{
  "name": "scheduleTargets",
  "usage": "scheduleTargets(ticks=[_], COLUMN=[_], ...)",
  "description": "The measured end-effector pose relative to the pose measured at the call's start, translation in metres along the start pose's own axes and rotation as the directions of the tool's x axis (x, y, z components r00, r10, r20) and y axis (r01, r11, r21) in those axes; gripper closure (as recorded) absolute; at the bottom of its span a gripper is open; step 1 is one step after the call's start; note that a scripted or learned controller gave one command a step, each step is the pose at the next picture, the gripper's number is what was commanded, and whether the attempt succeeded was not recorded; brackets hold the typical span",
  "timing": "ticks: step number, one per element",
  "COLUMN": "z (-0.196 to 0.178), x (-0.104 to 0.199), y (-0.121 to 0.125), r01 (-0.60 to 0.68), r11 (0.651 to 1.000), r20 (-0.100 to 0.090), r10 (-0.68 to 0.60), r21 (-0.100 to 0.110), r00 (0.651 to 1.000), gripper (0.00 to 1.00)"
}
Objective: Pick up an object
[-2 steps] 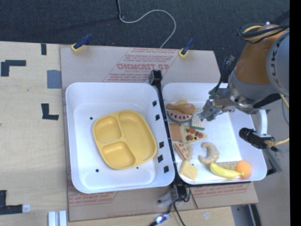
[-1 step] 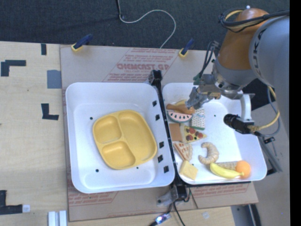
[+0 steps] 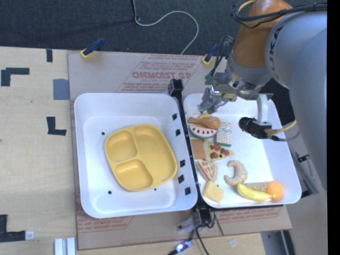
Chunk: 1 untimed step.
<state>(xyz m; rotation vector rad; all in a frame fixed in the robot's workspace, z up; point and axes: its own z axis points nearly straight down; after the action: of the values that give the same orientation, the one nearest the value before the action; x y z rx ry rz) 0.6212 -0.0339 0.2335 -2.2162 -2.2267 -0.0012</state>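
Gripper (image 3: 208, 104) hangs over right bin (image 3: 280, 149), just above the bread roll (image 3: 205, 122); jaws' state unclear. Roll's long axis runs left-right. Banana (image 3: 253, 193) lies diagonal.

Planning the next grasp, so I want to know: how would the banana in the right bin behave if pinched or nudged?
The banana looks like a smooth, glossy toy, so it is probably light, stiff and a bit slippery. Its curved shape suggests it might pivot or slide rather than roll. It lies against the orange, which is round and would likely roll away if bumped.
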Motion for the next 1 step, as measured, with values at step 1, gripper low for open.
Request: scheduleTargets(ticks=[1], z=[0.0034], x=[0.0049], y=[-0.0055], r01=[-0.005], r11=[1.000], r20=[0.002], r10=[0.005], r21=[0.003], r00=[1.000], gripper=[1.00])
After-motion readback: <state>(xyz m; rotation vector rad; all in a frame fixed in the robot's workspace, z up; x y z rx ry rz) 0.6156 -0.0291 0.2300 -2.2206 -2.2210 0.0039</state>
